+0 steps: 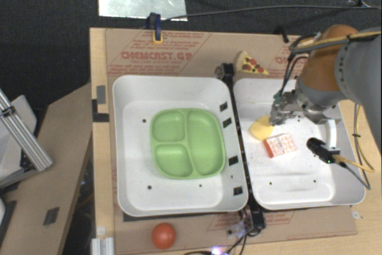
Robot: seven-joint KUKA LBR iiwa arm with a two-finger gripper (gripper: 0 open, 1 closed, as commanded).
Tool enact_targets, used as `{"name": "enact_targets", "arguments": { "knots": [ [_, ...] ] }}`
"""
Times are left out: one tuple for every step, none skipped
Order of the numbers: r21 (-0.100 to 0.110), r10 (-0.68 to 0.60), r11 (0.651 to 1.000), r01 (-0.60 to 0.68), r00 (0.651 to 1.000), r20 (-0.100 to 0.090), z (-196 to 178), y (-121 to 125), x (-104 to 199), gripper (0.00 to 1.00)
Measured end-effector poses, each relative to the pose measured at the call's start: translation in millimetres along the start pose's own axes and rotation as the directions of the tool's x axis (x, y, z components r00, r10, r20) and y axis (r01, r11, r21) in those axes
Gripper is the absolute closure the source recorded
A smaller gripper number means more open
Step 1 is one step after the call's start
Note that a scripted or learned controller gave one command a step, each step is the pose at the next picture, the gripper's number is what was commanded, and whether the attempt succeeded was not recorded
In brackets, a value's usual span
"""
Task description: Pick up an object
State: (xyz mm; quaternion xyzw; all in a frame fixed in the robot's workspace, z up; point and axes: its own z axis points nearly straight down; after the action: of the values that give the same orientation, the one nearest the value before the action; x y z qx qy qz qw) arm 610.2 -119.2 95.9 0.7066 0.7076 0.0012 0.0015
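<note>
Yellow chunk (261,129): pale, smooth, rounded wedge, looks like toy cheese. It rests on the floor of the right bin (298,191), near the left wall, about mid-depth. Gripper (278,116) is low over the chunk's upper-right edge; touching or just off it, can't tell from this angle. Also can't tell whether the gripper is spread or pressed together, since the wrist blocks the tip. Red-and-white box (279,145) lies flat just beside the chunk, to its lower right, skewed to the bin walls. Left bin (128,128) holds a green three-compartment plate (187,142), roughly centred. On the cardboard (119,60) outside the bins: toy pizza slice (250,63) behind the right bin, orange-red ball (163,235) in front of the left bin.
</note>
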Motion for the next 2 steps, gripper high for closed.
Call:
{"name": "enact_targets", "arguments": {
  "knots": [
    [-0.005, -0.002, 1.0, 0.002, 1.0, 0.001, -64, 5, -3, 1.0],
    [-0.003, -0.003, 1.0, 0.003, 1.0, 0.0, -110, 11, 1, 1.0]
  ]
}}
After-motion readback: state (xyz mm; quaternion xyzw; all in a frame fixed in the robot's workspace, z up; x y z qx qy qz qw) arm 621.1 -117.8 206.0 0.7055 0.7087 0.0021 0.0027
